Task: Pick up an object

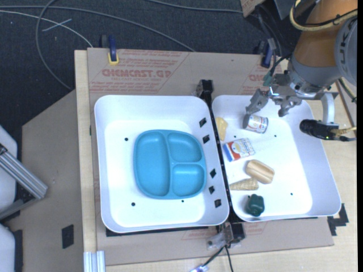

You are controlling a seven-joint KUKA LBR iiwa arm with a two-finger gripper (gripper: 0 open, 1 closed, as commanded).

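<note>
One object under the gripper: small silver cylindrical can with a red label (256, 123), lying on its side in the far part of the right bin.
Can, contact: apart from the other items; whether a fingertip touches it cannot be told.
Gripper: two-finger gripper (272, 104) poised just above the can, a little to the can's right in the view.
Fingers: grey fingers (254, 103) spread wide, pointing down; nothing seen between them.
Arm: grey arm with an orange band (324, 38) reaching in from the right, wrist bent down over the bin's far end.
Right bin: shallow white plastic bin (317, 169).
Other contents, right bin: pale yellow piece (221, 128) against the left wall; red, white and blue carton (238, 149) near the can; tan bread-roll shape (260, 171); pale cone-shaped piece (244, 184) just beside the roll; dark green rounded object (254, 205) at the near edge.
Left bin: shallow white plastic bin (113, 129) holding a blue three-compartment plate (169, 163).
Bench surface: brown cardboard sheet with red lettering (147, 67), a blue clamp (113, 51) on its far edge.
Room: dark floor (45, 67) with thin grey cables (68, 4); aluminium rail (20, 171) at the left.
</note>
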